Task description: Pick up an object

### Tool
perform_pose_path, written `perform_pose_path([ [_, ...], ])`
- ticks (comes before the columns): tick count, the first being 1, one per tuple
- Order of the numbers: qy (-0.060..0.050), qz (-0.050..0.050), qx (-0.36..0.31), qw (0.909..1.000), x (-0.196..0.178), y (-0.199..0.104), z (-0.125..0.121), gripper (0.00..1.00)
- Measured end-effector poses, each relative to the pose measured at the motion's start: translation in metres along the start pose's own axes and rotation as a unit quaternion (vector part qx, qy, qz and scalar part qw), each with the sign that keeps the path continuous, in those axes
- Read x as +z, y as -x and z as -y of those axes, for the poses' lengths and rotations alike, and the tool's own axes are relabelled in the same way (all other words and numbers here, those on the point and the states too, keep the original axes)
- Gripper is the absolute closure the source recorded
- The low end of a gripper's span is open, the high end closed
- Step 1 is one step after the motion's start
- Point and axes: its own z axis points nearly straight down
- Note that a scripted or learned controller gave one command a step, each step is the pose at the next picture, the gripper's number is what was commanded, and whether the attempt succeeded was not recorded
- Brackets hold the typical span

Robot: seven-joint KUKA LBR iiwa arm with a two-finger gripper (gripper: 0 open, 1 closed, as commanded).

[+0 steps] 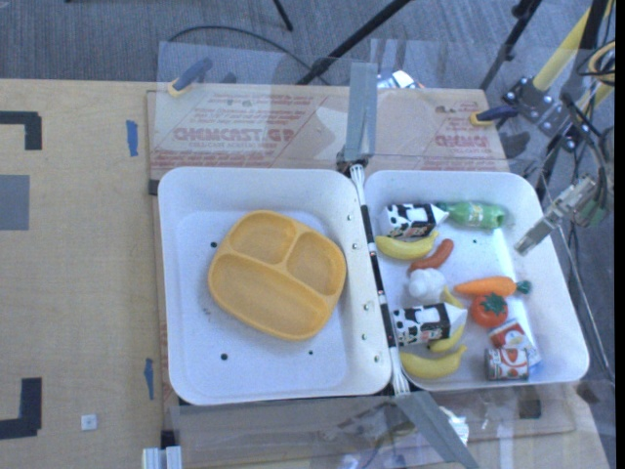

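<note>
My pincer (528,241) hangs just inside the right rim of the right shallow white bin (562,306); whether it is open or closed, I cannot tell. Bare bin floor lies under it. An orange plastic toy carrot (485,286) is near, toward the middle, and a green plastic bottle (476,213) lies by the far rim. My arm slants away up and right, over the rim.

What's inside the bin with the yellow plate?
The left bin holds just the yellow plate, lying flat with its three sections bare. A few small dark dots show on the bin floor around it. Whatever lies under the plate is covered.
</note>
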Motion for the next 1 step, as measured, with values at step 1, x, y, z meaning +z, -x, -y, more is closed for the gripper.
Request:
perform_pose_path([
  [1, 0.001, 0.001, -0.116, 0.9933, 0.1101, -0.0196, 0.0259, 0.0],
])
